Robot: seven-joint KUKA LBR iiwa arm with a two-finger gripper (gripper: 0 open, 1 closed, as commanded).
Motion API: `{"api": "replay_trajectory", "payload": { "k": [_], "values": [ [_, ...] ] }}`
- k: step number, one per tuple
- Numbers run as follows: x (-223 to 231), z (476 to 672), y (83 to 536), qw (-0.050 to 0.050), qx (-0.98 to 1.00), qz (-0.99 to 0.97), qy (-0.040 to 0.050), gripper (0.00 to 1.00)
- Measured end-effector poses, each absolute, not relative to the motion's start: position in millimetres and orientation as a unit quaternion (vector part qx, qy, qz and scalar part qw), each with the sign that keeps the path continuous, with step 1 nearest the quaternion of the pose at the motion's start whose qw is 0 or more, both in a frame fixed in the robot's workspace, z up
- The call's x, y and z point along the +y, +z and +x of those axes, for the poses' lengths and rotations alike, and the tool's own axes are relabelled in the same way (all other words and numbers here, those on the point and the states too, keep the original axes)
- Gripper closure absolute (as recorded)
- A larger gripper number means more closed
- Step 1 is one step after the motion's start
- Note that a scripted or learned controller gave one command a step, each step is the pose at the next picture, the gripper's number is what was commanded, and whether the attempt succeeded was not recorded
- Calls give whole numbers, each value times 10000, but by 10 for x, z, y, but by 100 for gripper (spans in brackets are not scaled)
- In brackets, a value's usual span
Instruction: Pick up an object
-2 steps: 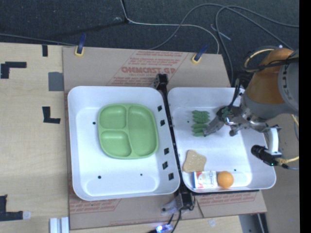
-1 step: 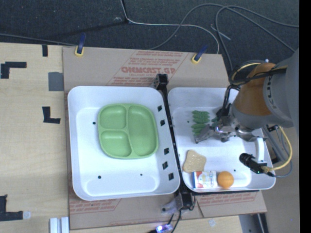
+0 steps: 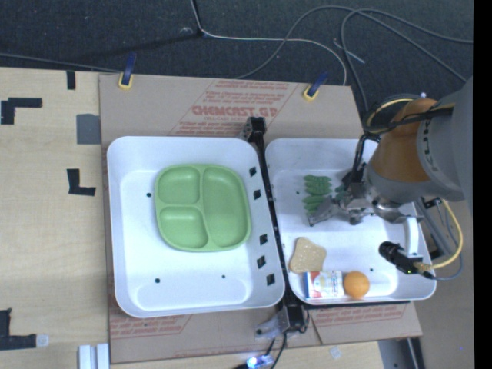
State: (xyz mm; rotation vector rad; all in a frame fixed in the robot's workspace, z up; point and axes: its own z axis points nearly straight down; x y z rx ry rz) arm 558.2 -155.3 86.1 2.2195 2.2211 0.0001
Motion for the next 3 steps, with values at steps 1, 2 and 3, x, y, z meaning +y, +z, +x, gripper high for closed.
{"api": "replay_trajectory", "payload": {
  "k": [1, 2, 3],
  "values": [
    [-1558, 5586, 963, 26, 7074, 7069, 0, 100],
    [-1572, 5596, 1383, 8, 7074, 7068, 5, 100],
    [-1547, 5651, 1818, 13, 7077, 7065, 9, 100]
  ]
}}
